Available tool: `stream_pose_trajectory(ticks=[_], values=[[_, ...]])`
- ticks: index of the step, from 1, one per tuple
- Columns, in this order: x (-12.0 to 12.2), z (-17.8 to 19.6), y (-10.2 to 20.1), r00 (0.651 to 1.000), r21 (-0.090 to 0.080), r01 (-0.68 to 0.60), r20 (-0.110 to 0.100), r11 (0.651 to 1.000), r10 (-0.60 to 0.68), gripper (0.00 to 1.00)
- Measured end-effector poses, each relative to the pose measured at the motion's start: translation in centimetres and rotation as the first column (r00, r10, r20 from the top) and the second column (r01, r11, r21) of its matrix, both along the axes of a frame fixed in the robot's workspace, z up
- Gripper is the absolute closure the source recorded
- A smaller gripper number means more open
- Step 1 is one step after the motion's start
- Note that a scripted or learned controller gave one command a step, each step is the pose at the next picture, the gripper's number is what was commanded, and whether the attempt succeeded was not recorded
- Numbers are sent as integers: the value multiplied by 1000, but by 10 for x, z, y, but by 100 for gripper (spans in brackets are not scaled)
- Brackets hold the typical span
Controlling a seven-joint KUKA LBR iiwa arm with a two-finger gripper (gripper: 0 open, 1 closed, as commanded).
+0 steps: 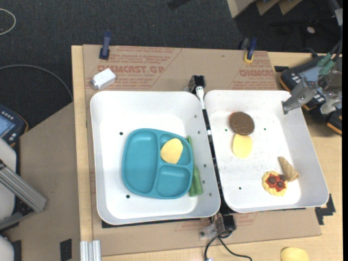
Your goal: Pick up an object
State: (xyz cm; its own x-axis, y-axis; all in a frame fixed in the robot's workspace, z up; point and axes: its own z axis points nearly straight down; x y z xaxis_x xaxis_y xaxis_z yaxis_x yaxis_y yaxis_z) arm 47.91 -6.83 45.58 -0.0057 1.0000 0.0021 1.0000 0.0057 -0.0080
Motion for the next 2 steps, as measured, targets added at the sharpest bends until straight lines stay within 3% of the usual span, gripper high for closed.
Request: stream_pose_trajectory(ticks=[1,2], values=[[1,15,-3,1000,-4,5,14,1000,-5,100],[0,83,-70,1000,-6,11,17,1000,-11,100]])
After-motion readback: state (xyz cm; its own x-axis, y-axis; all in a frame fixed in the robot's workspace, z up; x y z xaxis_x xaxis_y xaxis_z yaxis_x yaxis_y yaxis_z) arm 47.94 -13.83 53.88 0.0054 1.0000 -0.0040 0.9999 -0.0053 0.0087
